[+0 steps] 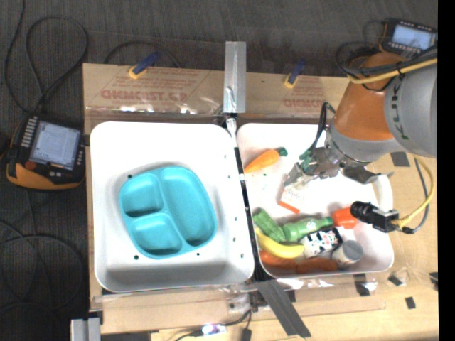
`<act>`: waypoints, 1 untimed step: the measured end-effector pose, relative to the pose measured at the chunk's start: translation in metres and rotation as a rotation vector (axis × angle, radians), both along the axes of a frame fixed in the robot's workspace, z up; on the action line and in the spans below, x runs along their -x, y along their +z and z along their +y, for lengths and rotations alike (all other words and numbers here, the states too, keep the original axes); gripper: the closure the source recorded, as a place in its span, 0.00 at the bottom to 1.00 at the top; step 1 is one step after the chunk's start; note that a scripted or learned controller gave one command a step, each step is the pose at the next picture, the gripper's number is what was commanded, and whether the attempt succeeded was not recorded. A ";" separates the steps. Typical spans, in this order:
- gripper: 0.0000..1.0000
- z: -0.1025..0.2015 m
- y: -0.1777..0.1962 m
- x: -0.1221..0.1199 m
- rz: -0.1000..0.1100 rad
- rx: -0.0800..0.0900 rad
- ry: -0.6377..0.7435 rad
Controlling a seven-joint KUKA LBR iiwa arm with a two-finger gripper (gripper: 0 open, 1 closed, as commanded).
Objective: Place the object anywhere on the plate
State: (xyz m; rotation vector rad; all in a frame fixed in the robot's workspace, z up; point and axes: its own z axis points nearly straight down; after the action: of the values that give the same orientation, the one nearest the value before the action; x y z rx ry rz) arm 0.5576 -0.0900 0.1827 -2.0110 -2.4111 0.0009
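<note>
The gripper [297,182] hangs low in the right bin [384,258], right of the carrot [260,159]; the blue plate [168,209] waits left for placement.

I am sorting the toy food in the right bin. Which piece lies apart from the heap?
The carrot, orange with a green top, lies alone near the bin's far left corner; the banana and the rest crowd the near edge.

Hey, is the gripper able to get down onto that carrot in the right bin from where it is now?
Probably yes. The carrot lies alone on bare bin floor in the far left corner, nothing on top of it. The gripper hangs just beside it; the bin wall is close.
</note>
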 end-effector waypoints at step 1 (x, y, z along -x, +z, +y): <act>1.00 0.063 0.000 0.003 0.001 0.001 0.134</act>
State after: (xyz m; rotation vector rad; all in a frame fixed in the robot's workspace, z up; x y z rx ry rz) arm 0.5550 -0.0266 0.1824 -1.8449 -2.5403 0.0037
